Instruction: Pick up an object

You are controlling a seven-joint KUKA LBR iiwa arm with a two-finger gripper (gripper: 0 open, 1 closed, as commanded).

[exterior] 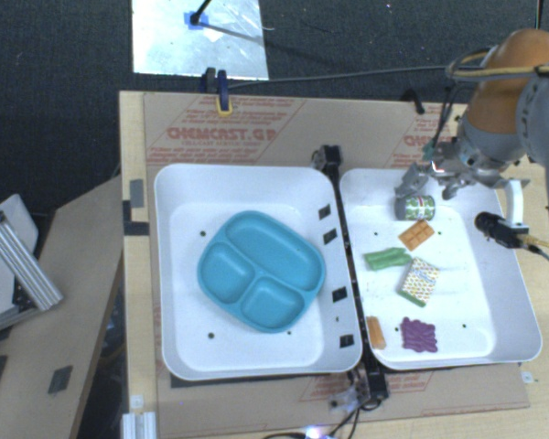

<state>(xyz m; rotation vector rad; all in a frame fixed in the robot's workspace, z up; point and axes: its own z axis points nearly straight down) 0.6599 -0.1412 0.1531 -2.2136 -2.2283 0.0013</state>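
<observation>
My gripper [412,190] hangs over the far left part of the right bin [512,309], reaching in from the right. Just below it, and touching or nearly touching it, lies a small silver and green can [419,209] on its side. Nearer the front are an orange waffle-like piece [417,235], a green pod-shaped item [387,259], a small patterned box [420,282], a purple bunch of grapes [419,335] and a little orange stick [375,331] by the bin's left wall.
The left bin [183,208] holds a blue divided plate [261,270]. A black clip-lined ridge [340,245] separates the two bins. A black cable end [496,229] juts in at the right bin's far right side.
</observation>
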